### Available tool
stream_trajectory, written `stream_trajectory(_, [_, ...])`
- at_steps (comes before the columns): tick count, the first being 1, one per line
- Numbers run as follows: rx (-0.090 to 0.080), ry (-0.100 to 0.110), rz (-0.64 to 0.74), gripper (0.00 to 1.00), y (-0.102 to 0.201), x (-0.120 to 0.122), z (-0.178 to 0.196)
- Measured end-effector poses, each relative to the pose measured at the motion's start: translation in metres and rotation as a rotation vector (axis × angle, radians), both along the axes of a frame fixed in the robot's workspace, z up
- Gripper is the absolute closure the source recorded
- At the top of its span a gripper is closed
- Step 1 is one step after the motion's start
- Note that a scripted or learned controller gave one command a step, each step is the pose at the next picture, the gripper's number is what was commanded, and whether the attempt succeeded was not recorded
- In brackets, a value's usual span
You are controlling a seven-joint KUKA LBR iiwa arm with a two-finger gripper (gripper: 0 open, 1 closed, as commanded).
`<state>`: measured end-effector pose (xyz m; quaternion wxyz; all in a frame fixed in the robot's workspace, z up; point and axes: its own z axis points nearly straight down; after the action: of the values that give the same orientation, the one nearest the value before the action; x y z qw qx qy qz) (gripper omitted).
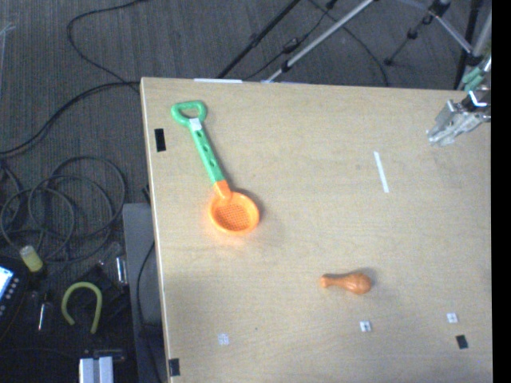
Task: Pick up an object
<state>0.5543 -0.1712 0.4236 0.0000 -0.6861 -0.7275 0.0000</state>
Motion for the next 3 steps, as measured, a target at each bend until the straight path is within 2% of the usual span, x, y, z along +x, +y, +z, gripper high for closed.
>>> stream_trajectory(1, [-0.001, 0.001, -0.025, 1.0, 0.05, 0.034, 0.01])
stream_trajectory(2, [0.0, 0.001, -0.072, 1.0, 0.147, 0.0, 0.01])
stream_trajectory(3, [-0.001, 0.003, -0.214, 1.0, 0.246, -0.067, 0.01])
